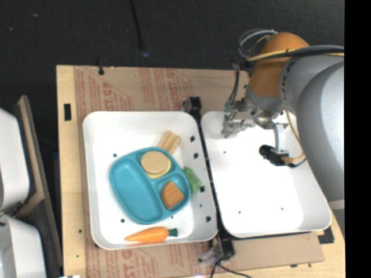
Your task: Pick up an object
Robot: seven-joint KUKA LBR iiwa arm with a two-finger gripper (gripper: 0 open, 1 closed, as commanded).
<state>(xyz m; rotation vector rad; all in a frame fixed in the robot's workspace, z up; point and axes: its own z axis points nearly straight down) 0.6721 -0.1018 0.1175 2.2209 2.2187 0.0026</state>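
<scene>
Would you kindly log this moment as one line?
gripper: over right bin | carrot, blue tray: left bin

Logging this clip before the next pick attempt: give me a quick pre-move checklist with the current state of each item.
1. Things to pick are present: ok. A blue tray, a carrot, a round biscuit, a toast piece, a wooden block and a green piece lie in the left bin.
2. Gripper over a target: not ok. It sits at the far left corner of the right bin, apart from all of them.
3. Anything held: cannot tell.
4. Carrot free of neighbours: ok, it lies alone on the bin floor.
5. Biscuit and toast reachable: ok, they rest on top in the tray.
</scene>
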